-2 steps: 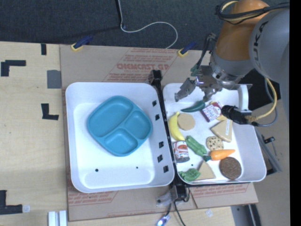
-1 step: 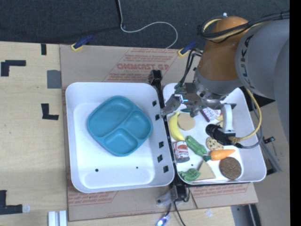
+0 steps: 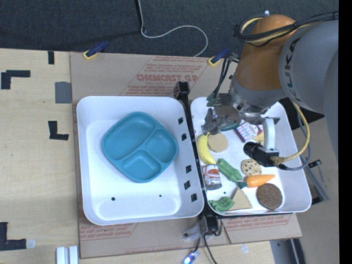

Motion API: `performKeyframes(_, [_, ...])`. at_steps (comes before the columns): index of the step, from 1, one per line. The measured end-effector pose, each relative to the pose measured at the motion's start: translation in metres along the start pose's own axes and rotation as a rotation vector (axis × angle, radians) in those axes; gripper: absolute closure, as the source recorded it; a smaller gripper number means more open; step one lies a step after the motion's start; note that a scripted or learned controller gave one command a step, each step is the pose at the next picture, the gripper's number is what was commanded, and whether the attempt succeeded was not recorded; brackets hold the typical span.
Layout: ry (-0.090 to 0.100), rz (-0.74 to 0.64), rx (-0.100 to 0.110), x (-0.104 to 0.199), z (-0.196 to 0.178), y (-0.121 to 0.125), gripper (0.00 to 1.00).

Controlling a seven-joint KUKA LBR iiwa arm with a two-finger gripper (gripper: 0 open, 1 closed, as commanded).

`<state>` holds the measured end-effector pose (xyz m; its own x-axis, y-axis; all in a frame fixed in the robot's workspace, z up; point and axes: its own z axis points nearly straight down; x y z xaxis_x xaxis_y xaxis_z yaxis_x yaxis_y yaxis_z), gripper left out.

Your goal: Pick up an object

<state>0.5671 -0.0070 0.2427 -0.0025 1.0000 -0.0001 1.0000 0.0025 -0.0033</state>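
Two shallow white bins side by side on a cardboard-covered bench: left bin point(image 3: 91, 147) and right bin point(image 3: 300, 194).

In the left bin, one blue divided plate point(image 3: 140, 146), three compartments, lying flat near the middle.

In the right bin, a cluster of small toy foods, one of each as far as can be counted: one banana point(image 3: 204, 149) along the left wall; one pale round cracker point(image 3: 218, 143) touching the banana's right side; one small can point(image 3: 212, 176) below the banana; one green pea pod point(image 3: 230, 170) slanting beside the can; one chocolate-chip cookie point(image 3: 251, 166); one carrot point(image 3: 259, 180) just under the cookie; one brown round patty point(image 3: 269, 196) near the lower right corner; one tan wedge point(image 3: 241, 199) left of the patty; one green leafy piece point(image 3: 222, 204) at the lower left corner, touching the wedge. One dark packet point(image 3: 248, 131) partly hidden under the wrist; exact kind unclear.

One grey arm with an orange band point(image 3: 264, 48), reaching in from the right, wrist over the upper part of the right bin. Gripper point(image 3: 214, 124) low over the top of the banana and the cracker, near both. Finger spacing hidden in dark hardware: cannot tell whether wide or narrow. Nothing visibly between the fingers.

One white cable point(image 3: 170, 34) looping on the dark floor above the bench.
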Motion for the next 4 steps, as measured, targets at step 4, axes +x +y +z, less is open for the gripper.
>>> performKeyframes(4, [0.001, -0.004, -0.007, 0.059, -0.241, -0.084, 1.0])
